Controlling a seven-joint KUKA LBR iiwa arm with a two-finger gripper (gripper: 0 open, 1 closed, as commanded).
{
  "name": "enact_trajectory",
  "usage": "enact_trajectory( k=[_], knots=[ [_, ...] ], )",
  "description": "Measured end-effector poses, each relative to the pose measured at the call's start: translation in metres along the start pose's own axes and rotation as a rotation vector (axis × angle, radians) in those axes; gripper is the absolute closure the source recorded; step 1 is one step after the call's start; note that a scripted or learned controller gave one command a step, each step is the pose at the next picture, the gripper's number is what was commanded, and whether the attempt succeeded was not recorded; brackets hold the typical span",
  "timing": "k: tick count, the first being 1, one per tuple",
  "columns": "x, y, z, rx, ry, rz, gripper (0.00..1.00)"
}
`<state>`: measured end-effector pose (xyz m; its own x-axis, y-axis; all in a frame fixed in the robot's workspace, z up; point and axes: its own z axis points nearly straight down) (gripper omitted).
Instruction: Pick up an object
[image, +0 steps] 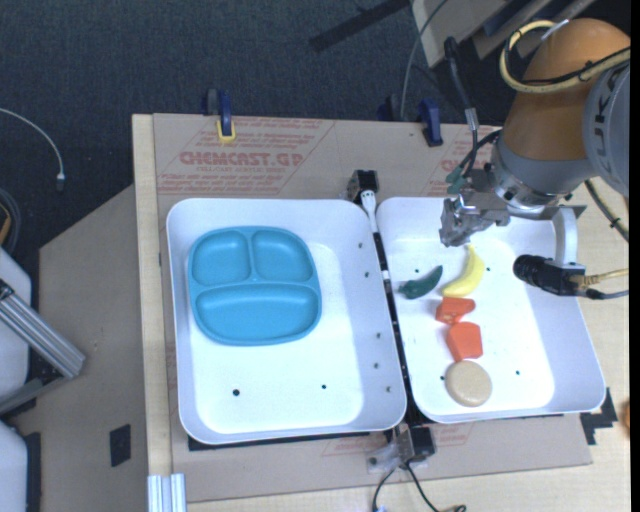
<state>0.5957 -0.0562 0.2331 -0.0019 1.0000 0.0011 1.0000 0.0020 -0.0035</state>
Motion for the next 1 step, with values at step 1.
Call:
enact_trajectory(
  k=[1],
  knots=[
    [0.0449,-0.0289,-0.0083,-0.001,0.000,-0.001,1.00]
  ],
)
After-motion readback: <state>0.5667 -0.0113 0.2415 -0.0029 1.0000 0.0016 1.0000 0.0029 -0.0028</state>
